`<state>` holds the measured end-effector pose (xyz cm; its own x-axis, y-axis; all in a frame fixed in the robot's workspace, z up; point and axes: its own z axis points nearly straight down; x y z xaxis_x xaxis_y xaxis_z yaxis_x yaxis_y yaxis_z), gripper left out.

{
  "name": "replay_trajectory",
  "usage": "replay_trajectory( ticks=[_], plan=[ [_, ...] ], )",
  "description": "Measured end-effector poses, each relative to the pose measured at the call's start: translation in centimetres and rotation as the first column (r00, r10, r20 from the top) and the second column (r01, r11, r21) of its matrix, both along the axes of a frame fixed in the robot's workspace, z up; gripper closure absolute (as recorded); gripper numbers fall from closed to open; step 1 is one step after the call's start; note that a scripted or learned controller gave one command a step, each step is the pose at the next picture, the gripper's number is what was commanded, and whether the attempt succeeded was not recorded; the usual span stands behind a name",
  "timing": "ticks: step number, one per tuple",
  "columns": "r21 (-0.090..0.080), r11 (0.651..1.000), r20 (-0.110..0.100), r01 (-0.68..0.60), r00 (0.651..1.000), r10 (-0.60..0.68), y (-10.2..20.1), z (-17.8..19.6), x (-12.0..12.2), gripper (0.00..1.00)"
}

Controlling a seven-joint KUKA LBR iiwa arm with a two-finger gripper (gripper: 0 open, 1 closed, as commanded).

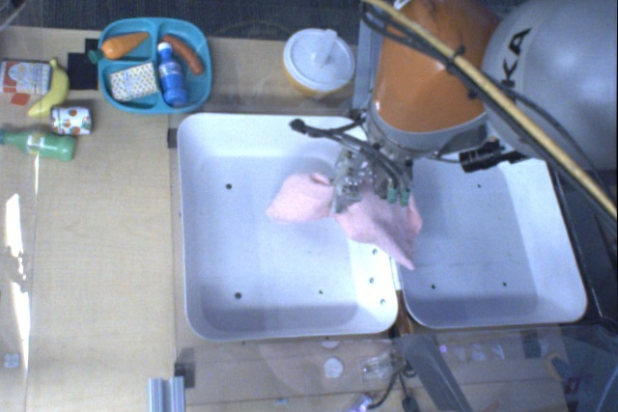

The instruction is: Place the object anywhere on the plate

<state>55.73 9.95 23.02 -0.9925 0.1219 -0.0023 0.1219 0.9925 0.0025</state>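
You see a pink cloth point(352, 212) spread across the boundary of the two white bins, crumpled and uneven. Its left lobe lies on the floor of the left bin point(232, 236), while its right part drapes over the shared rims and its lowest corner points down into the right bin point(502, 246). The gripper point(365, 186) sits directly over the middle of the cloth, at the point where the fabric bunches up. Its metal fingers point down into the folds, and the cloth appears pinched and lifted there, so you can take it as gripped, though the fingertips themselves are partly buried in the fabric.

The arm point(435, 63) comes in from the right and hangs nearly straight down over the bins, its orange band just above the wrist and its grey body filling the upper right corner. A yellowish cable point(483, 82) runs slantwise across it.

Behind the left bin a white lidded cup point(319, 61) stands on the wooden bench point(87, 256). Further left lies a blue divided plate point(154, 63) holding toy food, well apart from the cloth. Small toys, among them a banana point(53, 90), rest near the bench's left edge.
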Motion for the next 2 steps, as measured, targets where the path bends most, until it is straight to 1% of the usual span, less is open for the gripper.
replay_trajectory(
  ticks=[1, 2],
  plan=[
    [0.000, 0.992, 0.002, -0.123, 0.992, 0.123, 4.6, -1.1, -1.8, 1.00],
    [0.000, 0.992, 0.000, -0.126, 0.992, 0.126, 8.9, -0.7, -4.6, 1.00]
  ],
)
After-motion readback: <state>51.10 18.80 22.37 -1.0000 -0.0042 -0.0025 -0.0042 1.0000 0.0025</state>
